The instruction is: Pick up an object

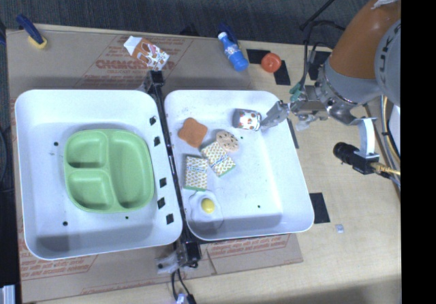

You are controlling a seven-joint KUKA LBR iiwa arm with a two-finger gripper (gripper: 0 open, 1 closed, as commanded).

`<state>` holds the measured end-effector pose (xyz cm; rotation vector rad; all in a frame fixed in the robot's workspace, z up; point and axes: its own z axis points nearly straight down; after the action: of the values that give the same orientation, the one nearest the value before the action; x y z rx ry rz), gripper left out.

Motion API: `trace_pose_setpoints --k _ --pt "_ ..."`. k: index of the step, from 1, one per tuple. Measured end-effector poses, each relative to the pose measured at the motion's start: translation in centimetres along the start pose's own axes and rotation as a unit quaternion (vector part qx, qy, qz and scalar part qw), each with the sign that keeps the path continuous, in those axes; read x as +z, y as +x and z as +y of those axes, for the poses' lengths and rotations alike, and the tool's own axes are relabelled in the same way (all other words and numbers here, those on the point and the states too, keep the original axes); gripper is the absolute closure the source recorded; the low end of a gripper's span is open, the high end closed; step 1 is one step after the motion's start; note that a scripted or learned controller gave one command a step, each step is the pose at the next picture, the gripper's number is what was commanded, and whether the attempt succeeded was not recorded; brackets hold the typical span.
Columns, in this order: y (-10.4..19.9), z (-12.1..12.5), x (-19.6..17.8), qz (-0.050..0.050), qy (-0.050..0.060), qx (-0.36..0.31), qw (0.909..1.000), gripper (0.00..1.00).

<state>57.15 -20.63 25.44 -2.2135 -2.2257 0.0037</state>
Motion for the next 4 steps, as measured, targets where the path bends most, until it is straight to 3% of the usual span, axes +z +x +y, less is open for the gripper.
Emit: trace_pose_setpoints --k 1,2,3,4 --pt "0.3 -6.3 16.3 0.001 0.000 -0.001 1.0000 0.00" --pt "2.1 1.7 16.2 0.000 -0.001 0.000 1.0000 0.00" --pt "2.1 1.7 15.2 0.001 0.000 -0.002 1.0000 1.00" --pt "2.2 1.7 14.2 0.001 0.000 -0.003 1.0000 1.00"
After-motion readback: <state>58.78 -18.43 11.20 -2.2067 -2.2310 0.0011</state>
